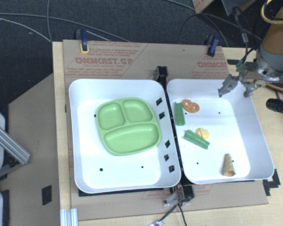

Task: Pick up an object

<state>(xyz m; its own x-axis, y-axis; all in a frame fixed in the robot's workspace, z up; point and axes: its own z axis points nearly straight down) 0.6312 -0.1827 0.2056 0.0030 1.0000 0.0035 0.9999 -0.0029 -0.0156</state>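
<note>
– Over at the far right corner of the right bin (254,126), what's the gripper (236,89) doing?
– It hangs above the bin's back edge, fingers spread apart, one (225,89) pointing down-left, the other (248,91) to its right. Nothing sits between them.
– And the arm (273,46)?
– It comes in from the right, grey at the wrist with an orange band above.
– What lies in that right bin?
– Five small things. A green stick (179,113) lies lengthwise near the left wall, and a pretzel (191,107) sits just beside it on its right. Lower down, a second green piece (196,139) lies at a slant, with a yellow piece (202,133) touching its upper side. A cone (228,165) rests near the front right corner, well apart from the rest.
– Any of them near the gripper?
– The pretzel is nearest, but still apart from it, lower and to the left.
– And the left bin (85,164)?
– It holds a green plate (128,126) with three compartments, set a little toward the back and turned slightly.
– What carries the bins?
– A tabletop (108,60) covered in brown cardboard with red lettering, held by blue clamps, one (84,40) at back left and one (212,44) at back right. Cables (37,18) run over the dark floor behind
</note>
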